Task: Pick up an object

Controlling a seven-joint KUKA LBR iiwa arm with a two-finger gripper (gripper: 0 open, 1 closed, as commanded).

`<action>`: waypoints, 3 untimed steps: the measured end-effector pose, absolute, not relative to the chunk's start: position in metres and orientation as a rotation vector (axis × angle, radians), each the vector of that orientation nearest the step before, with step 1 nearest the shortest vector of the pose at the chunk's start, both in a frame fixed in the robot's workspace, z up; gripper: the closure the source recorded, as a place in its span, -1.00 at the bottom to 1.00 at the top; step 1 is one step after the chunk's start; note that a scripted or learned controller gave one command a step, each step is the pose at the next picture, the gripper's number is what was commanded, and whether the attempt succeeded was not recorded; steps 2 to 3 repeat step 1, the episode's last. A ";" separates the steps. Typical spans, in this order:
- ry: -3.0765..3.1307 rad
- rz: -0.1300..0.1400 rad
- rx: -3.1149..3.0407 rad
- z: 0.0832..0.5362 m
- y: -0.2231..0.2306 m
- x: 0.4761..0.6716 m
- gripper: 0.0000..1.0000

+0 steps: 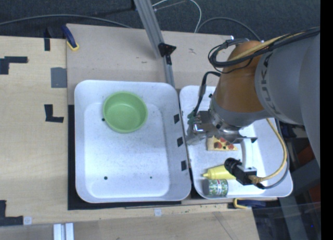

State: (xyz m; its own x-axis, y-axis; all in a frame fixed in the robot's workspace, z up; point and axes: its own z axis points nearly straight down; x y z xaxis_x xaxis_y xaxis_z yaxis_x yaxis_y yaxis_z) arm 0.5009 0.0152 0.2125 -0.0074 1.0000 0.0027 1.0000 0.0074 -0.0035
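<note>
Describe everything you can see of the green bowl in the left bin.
The bowl is round, light green all over and looks like smooth plastic, with a plain rim and nothing visible inside. It stands upright, mouth up, in the far part of the left bin, touching only the bin's white floor. It stands apart from the bin's walls.

A grey metal pole (pixel 151 23) slants down toward the bench (pixel 31 129), a blue-and-yellow clamp (pixel 70 38) left of that pole.
</note>
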 end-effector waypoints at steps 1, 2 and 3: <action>-2.226 0.003 -2.210 0.208 0.066 0.496 1.00; -2.226 0.003 -2.210 0.208 0.066 0.496 1.00; -2.226 0.003 -2.210 0.208 0.066 0.496 1.00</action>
